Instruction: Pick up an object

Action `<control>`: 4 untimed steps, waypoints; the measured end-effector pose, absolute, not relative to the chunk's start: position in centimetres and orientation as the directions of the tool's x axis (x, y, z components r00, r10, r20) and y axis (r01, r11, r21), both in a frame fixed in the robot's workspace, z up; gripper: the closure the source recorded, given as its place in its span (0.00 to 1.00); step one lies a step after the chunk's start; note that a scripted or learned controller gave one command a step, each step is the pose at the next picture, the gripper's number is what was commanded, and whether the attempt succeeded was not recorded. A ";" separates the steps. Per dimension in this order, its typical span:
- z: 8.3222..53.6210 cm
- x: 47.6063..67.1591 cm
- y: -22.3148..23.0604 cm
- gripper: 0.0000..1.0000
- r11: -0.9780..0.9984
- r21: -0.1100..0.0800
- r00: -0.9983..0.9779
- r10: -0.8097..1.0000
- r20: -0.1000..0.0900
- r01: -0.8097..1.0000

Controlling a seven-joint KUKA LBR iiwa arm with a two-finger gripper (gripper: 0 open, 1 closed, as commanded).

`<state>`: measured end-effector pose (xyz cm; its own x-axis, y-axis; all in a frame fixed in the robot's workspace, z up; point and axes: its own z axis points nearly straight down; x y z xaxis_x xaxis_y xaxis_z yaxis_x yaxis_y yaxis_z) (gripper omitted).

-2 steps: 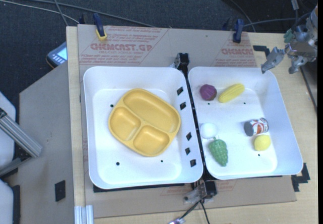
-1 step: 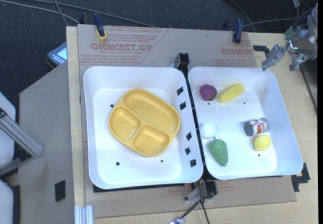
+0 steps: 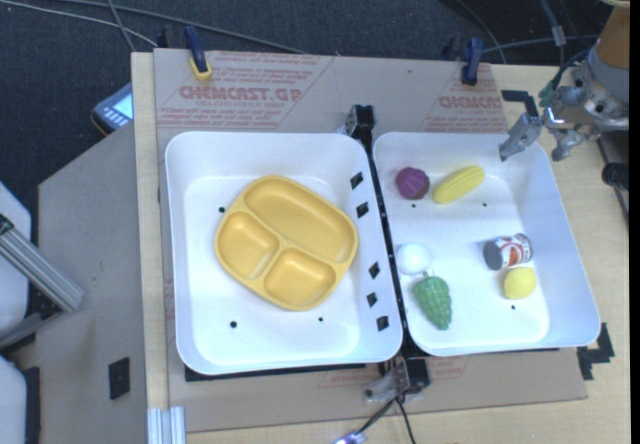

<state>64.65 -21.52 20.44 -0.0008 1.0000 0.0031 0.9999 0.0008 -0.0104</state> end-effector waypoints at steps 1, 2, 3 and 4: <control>15.3 64.7 -20.5 0.00 0.002 -0.010 -0.002 1.000 0.004 1.000; 10.5 65.3 -19.9 0.00 0.002 -0.008 -0.002 1.000 0.003 1.000; 11.7 65.5 -19.9 1.00 0.003 -0.004 -0.003 1.000 0.002 1.000; 16.1 64.9 -19.7 1.00 0.000 0.001 0.000 1.000 0.000 1.000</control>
